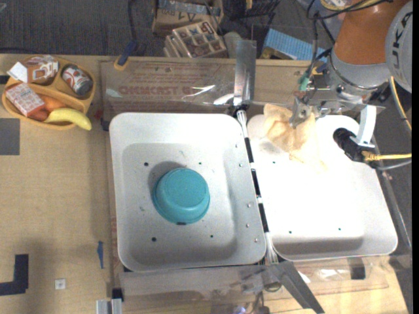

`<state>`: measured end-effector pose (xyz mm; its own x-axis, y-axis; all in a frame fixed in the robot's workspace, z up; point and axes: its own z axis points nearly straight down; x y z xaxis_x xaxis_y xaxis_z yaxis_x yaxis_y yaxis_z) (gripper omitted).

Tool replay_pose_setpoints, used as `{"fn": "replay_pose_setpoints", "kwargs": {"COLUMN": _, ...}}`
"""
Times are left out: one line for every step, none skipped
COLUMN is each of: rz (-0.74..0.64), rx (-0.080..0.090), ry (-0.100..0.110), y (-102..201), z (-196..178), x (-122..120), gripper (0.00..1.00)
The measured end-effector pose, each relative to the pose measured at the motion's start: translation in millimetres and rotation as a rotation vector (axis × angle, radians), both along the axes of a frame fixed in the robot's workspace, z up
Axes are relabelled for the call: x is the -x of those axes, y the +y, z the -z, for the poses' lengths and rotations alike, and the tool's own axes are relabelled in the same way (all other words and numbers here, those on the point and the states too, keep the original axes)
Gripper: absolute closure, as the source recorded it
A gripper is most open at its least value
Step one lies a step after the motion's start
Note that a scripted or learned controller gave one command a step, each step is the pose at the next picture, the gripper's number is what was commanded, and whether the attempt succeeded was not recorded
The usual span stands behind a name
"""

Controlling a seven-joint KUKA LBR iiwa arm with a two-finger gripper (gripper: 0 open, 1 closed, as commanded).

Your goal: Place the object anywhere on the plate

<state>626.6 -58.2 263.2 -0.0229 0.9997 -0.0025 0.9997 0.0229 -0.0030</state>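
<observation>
- Camera view from above: two shallow white bins are seen side by side, the left white bin (131,136) and the right white bin (340,241).
- A round teal plastic plate (182,195), looking much like an upturned dish, is seen near the middle of the left bin, with nothing resting on it.
- A crumpled pale cream, cloth-like object (291,135) is seen at the far left corner of the right bin, close to the divider between the bins.
- The two-finger gripper (303,113) of the grey arm with the orange band is placed directly over the upper part of that object, apparently touching it.
- The step in hand is judged to be the pick: the object is not yet lifted clear, and no part of the placing has been done.
- Whether the jaws are open, closed or gripping the object cannot be told; the wrist body and glare cover them.
- The next move is judged to call for a firm hold on the soft object, a lift high enough to clear the bin walls and divider, and a carry leftward over the plate before release.
- Slipping or trailing of the limp material is judged a risk during that carry.
- The object's outline is hard to separate from the white bin floor, and its material cannot be settled.
- The arm's upper part is cut off at the top right edge.
</observation>
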Motion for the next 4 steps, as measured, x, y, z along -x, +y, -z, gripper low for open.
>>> {"fn": "replay_pose_setpoints", "kwargs": {"rz": -0.002, "rx": -0.002, "ry": 0.003, "y": 2.8, "z": 42.2, "x": -1.2, "gripper": 1.00}}
{"fn": "replay_pose_setpoints", "kwargs": {"rz": -0.395, "rx": -0.004, "ry": 0.002, "y": 42.2, "z": 42.4, "x": 36.2, "gripper": 1.00}}
{"fn": "replay_pose_setpoints", "kwargs": {"rz": -0.787, "rx": -0.006, "ry": 0.002, "y": 78.8, "z": 50.1, "x": 54.0, "gripper": 1.00}}
{"fn": "replay_pose_setpoints", "kwargs": {"rz": -1.180, "rx": -0.007, "ry": 0.001, "y": 120.5, "z": 46.4, "x": 90.0, "gripper": 1.00}}
